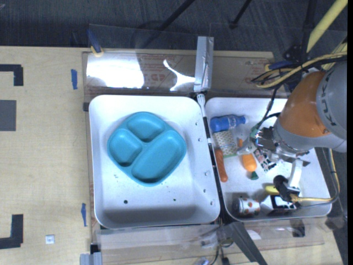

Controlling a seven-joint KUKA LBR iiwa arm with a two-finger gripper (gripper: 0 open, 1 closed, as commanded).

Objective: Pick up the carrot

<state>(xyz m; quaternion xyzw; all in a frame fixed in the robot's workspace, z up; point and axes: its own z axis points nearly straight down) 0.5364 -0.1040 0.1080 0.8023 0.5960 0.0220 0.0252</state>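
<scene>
Gripper (263,158) low in rt bin (322,173); carrot (250,164) just left of jaws, orange stick (221,166) further left, blue bottle (226,122) up-left.

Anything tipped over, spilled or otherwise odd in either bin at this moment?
Nothing looks spilled or broken. In the right bin the items lie jumbled: a plastic bottle and a small can are both on their sides, and the carrot lies loose by the gripper. The blue divided plate sits flat in the left bin.
</scene>
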